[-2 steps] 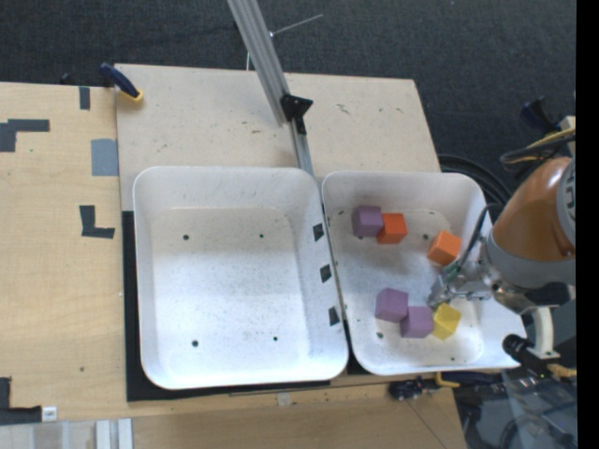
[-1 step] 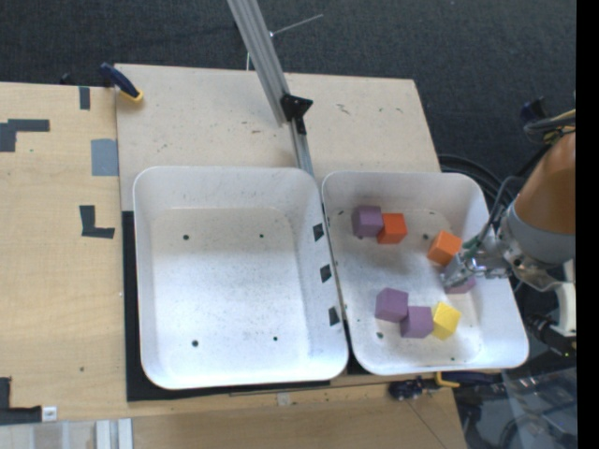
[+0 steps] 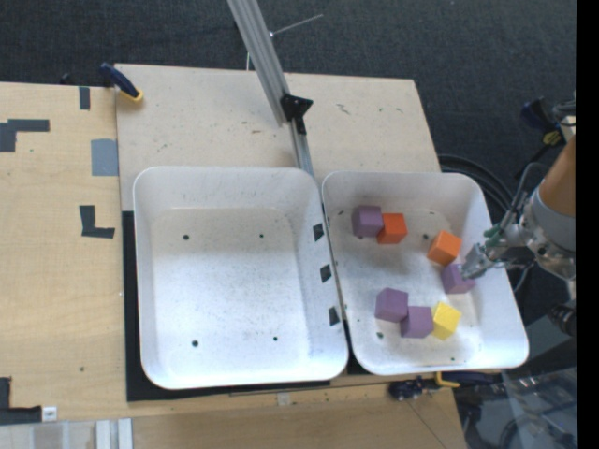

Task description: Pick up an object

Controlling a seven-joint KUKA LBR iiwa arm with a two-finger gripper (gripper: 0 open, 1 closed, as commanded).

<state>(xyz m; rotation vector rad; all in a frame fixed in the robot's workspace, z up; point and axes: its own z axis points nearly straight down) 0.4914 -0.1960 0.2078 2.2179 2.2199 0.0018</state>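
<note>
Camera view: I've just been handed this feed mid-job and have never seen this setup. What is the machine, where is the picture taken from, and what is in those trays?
This is one fixed camera above a bench, looking down at a slant. Two shallow white plastic bins sit side by side: the left bin and the right bin. The machine is a robot arm reaching in from the right; its tool is over the right bin's right wall, next to a purple block. I cannot tell whether it grips anything. Also in the right bin: two orange cubes, a purple cube touching the first orange one, two more purple cubes and a small yellow cube.
</note>
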